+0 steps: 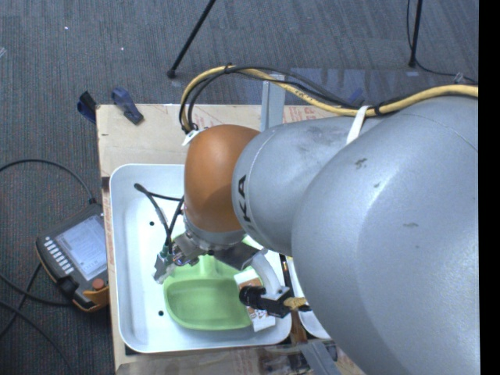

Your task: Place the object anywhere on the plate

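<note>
A light green plate (pixel 205 301) with a raised rim lies in the near half of the left white bin (pixel 131 233). My gripper (pixel 166 266) hangs just over the plate's far left corner, under the orange wrist band. The wrist hides its fingertips and whatever may be between them. No loose object shows on the plate's bare green surface. The arm's large grey body covers the right side of the view.
A sliver of the right bin (pixel 314 328) peeks out under the arm. Blue clamps (pixel 125 105) lie on the wooden bench's far left corner. A control pendant (pixel 74 258) rests on the floor to the left, and black cables loop above the bin's far half.
</note>
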You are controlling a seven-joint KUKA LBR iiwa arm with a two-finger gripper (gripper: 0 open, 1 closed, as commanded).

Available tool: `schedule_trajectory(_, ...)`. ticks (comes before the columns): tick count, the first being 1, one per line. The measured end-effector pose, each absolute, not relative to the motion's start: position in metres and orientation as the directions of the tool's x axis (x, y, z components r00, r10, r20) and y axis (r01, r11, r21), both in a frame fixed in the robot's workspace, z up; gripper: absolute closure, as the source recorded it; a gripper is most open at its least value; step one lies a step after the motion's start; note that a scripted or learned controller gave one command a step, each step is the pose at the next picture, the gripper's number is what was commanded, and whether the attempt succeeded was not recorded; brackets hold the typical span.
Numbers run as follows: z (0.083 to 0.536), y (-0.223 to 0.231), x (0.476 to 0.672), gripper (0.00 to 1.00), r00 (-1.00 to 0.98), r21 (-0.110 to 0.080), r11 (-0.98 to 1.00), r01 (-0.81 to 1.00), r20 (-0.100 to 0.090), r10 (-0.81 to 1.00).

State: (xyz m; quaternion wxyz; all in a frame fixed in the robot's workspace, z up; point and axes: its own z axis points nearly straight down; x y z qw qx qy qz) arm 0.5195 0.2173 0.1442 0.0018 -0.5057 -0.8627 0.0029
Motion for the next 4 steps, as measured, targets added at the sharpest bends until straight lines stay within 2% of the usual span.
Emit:
schedule_trajectory(1,0.152,0.218,0.519,1.0,-0.493,-0.013,0.493,0.87,0.0,0.87)
schedule_trajectory(4,0.175,0.218,0.518,1.0,-0.503,-0.03,0.503,0.864,0.001,0.864)
